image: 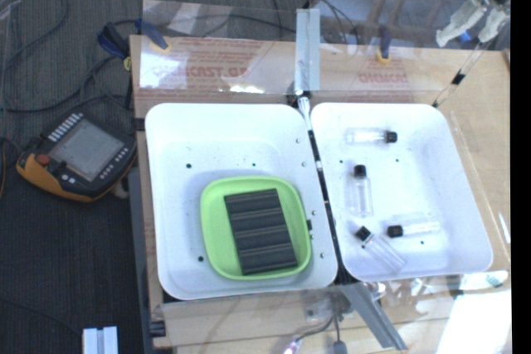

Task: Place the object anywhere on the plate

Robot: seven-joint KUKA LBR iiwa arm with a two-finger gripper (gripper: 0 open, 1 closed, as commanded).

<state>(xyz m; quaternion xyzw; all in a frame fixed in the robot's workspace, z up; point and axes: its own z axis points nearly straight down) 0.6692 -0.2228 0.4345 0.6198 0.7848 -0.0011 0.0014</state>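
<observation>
Nearest the camera, low in the left bin (166,137), sits the green plate (214,211) with a dark ribbed block (261,231) lying flat on it — the task's thing seems already placed, though I judge that from its position alone. Across the divider, the right bin (448,145) holds 4 small clear vials with black caps (359,189), well apart from the plate. The block looks stiff and fairly light, its ridges giving grip — I would take it across the 2 long edges, near the middle. The vials look slippery and breakable. Whether my fingers are open or closed, I cannot tell.
</observation>
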